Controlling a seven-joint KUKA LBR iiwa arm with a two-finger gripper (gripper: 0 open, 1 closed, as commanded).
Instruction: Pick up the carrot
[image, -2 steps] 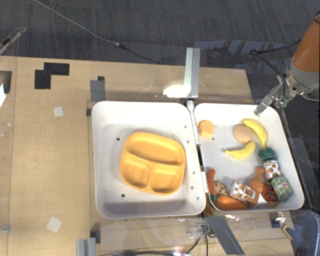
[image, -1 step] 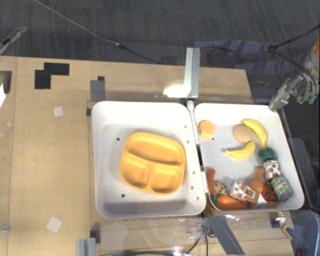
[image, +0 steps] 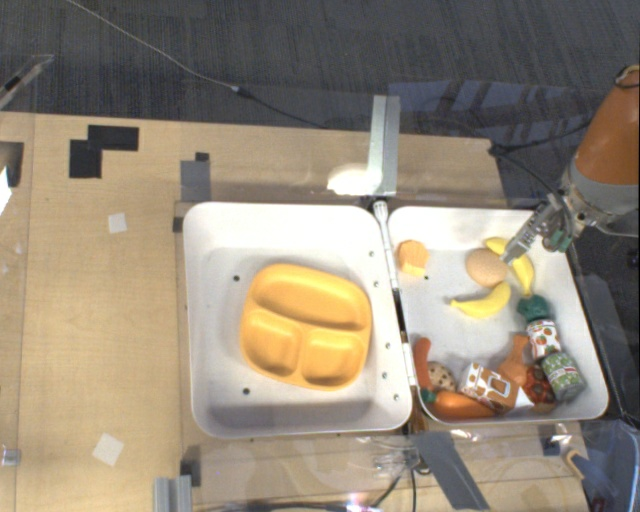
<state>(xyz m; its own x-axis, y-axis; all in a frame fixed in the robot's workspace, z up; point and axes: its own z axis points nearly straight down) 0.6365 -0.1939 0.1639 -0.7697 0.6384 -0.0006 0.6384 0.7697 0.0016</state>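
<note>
Camera view places the arm (image: 612, 150) at the upper right, reaching down over the right bin (image: 590, 340), which serves as the reference for everything below. Left of that bin sits the left bin (image: 205, 330), holding a yellow divided tray (image: 300, 325) at its middle (well apart from the task area, so no obstruction). Inside the right bin, near the far wall, the gripper (image: 522, 247) hangs low by the egg (image: 486, 268) and the two bananas (image: 487, 300); whether it is released or clenched cannot be told at this size, and nothing is seen held. The carrot (image: 463, 404) lies flat against the bin's near wall, at its left corner, wedged among a small carton (image: 487, 383), a cookie-like piece (image: 436, 376) and two little bottles (image: 552, 360). Judgement: the crowding leaves narrow finger clearance, and the gripper stands at the opposite side of the bin, so a traverse toward the near wall is required before any descent.
</note>
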